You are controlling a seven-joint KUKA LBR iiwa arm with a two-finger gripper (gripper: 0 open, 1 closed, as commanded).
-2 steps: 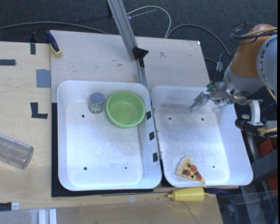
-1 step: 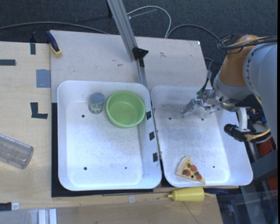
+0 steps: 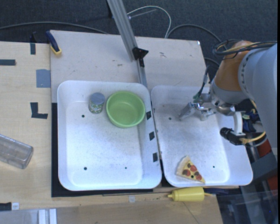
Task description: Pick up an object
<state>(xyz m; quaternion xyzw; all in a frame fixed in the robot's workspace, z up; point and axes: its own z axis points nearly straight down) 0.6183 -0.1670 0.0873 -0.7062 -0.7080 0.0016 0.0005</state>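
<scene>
In the left bin (image 3: pixel 70 171), a green bowl (image 3: pixel 126 108) rests near the back wall, and a small grey-lidded jar (image 3: pixel 96 102) stands just left of it. A toy pizza slice (image 3: pixel 189 169) lies near the front of the right bin (image 3: pixel 235 174). My gripper (image 3: pixel 185 112) hangs over the back part of the right bin, pointing left toward the divider between the bins. Nothing is visible in it. It is well behind the pizza slice and to the right of the bowl.
A yellow mustard bottle (image 3: pixel 188 194) lies on the bench just outside the right bin's front rim. A grey metal pole (image 3: pixel 126 27) slants down to the bins' back edge. On the wooden surface at far left lies a clear plastic container (image 3: pixel 9 149).
</scene>
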